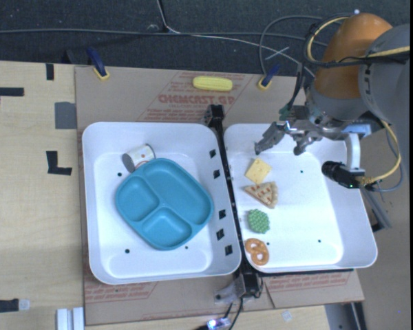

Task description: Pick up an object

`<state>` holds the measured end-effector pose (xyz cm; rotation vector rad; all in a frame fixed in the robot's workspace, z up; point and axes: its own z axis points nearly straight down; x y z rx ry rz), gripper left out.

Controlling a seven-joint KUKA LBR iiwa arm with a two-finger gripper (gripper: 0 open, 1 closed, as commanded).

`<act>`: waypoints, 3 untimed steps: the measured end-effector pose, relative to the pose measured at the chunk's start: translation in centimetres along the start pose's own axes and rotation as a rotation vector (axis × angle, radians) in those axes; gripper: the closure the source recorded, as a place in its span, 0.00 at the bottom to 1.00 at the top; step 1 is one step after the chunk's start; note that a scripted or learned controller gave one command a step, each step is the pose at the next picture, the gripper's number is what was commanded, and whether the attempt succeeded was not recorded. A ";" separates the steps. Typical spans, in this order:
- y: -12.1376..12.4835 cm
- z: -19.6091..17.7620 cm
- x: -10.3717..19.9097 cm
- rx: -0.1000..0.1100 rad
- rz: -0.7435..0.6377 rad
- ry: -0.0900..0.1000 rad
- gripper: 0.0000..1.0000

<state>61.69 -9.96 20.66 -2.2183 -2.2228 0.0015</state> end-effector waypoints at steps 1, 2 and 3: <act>0.0 4.4 -0.1 0.004 0.000 -0.001 0.00; -0.3 8.8 0.1 0.004 0.001 -0.001 0.00; -0.3 12.3 0.2 -0.001 0.000 -0.002 0.00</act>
